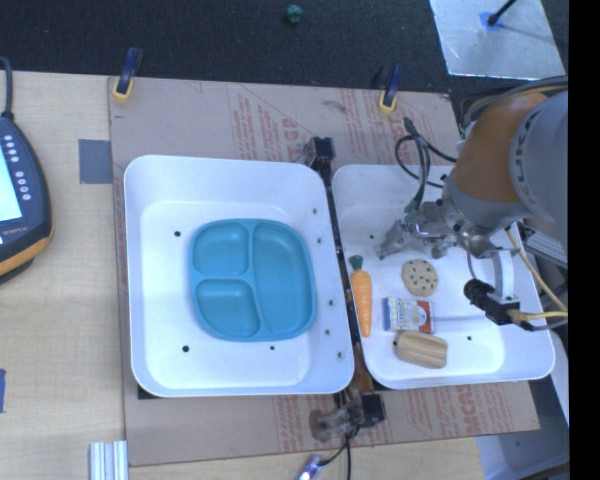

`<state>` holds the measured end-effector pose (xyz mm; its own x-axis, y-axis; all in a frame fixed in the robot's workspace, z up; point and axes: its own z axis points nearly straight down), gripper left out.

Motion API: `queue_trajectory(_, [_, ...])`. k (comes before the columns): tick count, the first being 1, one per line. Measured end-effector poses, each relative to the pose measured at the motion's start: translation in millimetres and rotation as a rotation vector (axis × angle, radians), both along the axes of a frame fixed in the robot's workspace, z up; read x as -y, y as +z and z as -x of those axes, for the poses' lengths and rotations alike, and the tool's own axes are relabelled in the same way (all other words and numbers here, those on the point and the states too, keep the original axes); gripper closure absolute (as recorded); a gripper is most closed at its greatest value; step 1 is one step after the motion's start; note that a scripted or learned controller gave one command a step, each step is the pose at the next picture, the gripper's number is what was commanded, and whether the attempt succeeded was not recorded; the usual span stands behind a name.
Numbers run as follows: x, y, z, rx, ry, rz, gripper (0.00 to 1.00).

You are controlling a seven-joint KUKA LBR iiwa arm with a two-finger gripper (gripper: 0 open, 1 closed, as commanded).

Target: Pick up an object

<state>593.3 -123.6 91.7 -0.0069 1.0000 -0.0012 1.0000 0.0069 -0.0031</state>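
My gripper [412, 249] hangs over the back half of the right bin [525, 366], its two grey fingers spread apart and nothing between them. Just in front of it lies a round speckled cookie [419, 277]. An orange carrot [361, 301] with a green top lies along the bin's left wall. A small red and white packet [409, 315] sits in front of the cookie. A tan bread-like roll [422, 349] lies near the bin's front.
The left bin [160, 358] holds a blue divided plate [252, 278]. A tablet device [5, 200] rests at the bench's left edge. Cables [416, 158] loop behind the gripper, and a black fitting [490, 303] hangs under the arm at the right.
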Motion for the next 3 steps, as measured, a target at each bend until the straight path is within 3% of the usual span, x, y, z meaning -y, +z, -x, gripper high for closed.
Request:
queue_trajectory(1, [16, 0, 51, -0.001, -0.001, 0.000, 0.00])
queue_trajectory(2, [8, 0, 10, 0.001, -0.003, -0.002, 0.00])
queue_trajectory(3, [18, 0, 47, -0.001, -0.001, 0.000, 0.00])
